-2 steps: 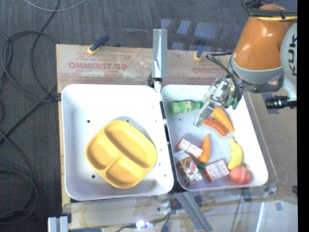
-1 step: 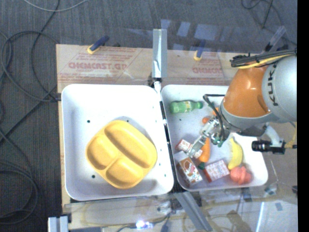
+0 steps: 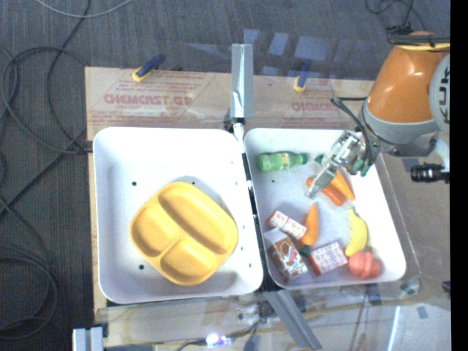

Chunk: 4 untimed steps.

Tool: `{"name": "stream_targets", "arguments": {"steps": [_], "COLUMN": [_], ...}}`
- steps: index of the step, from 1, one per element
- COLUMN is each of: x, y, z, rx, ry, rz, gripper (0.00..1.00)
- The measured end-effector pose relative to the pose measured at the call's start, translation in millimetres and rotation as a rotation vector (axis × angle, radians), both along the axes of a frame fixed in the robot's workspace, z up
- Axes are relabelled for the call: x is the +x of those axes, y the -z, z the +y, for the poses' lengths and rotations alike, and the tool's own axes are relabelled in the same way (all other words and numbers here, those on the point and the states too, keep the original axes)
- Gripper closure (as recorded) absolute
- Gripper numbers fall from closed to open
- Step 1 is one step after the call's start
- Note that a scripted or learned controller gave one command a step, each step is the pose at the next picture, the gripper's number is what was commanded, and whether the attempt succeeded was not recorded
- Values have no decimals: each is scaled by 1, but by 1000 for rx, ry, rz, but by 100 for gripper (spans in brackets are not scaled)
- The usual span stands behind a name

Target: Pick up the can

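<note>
A divided tray (image 3: 184, 232) lies in the left bin (image 3: 117, 159); food items crowd the right bin (image 3: 391, 232).

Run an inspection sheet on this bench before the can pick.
Surface: left bin holds a yellow tray; right bin holds small items.
Job's things: can: cannot tell which item it is, if any.
Clutter: green bottle, carrot, banana, red fruit, cartons.
Grippers: gripper low over the right bin, beside an orange item.
Cables: dark cables on the floor.
Surroundings: grey carpet, cardboard under the bins, clamps.
</note>
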State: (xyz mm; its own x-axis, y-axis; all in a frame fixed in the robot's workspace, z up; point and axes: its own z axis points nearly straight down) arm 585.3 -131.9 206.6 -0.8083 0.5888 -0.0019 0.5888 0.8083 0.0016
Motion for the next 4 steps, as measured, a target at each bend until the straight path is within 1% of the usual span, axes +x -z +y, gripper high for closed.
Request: {"name": "stream_targets", "arguments": {"steps": [1, 2, 3, 4], "x": [-37, 45, -23, -23], "y": [97, 23, 115, 115], "z": [19, 31, 3, 3], "rx": [2, -2, 2, 2], "ry": [6, 251, 694, 694], "rz": [2, 1, -1, -2], "gripper": [0, 0, 0, 0]}}
